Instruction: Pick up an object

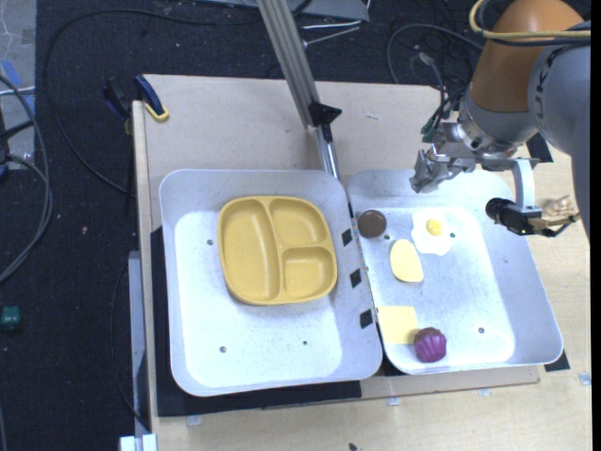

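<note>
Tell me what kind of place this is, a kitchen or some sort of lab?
Most likely a robotics lab, not a kitchen. A robot arm reaches over two white bins on a bench, loose cables run across the dark floor, and the food in the right bin, like the fried egg, looks like toy pieces.

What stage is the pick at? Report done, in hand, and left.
Done: the gripper has reached the far edge of the right bin. In hand: nothing visibly held. Left: the whole pick. The fried egg, brown round piece, pale yellow oval, yellow square and purple piece all lie in that bin. The yellow divided plate sits in the left bin.
</note>
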Robot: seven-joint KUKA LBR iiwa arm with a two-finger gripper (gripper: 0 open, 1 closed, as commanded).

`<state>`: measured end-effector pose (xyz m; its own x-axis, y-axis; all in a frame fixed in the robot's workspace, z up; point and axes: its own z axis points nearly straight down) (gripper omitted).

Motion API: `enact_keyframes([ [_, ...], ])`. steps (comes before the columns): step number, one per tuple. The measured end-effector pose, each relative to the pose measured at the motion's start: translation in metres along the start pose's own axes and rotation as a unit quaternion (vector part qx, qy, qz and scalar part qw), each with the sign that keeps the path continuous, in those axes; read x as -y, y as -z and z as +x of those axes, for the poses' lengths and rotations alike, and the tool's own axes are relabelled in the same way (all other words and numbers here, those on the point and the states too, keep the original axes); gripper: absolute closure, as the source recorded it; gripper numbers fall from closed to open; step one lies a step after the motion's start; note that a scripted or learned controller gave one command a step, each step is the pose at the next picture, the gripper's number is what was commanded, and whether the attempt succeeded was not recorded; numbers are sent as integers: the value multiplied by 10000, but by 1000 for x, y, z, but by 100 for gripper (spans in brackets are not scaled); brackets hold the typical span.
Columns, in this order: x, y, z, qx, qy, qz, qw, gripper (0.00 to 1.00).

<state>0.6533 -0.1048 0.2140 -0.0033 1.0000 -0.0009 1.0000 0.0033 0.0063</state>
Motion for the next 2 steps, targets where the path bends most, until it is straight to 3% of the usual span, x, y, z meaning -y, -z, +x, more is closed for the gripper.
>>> enact_keyframes([
  [1,-1,33,0,-1,-1,5,10000,100],
  [2,20,39,56,-13,20,37,10000,100],
])
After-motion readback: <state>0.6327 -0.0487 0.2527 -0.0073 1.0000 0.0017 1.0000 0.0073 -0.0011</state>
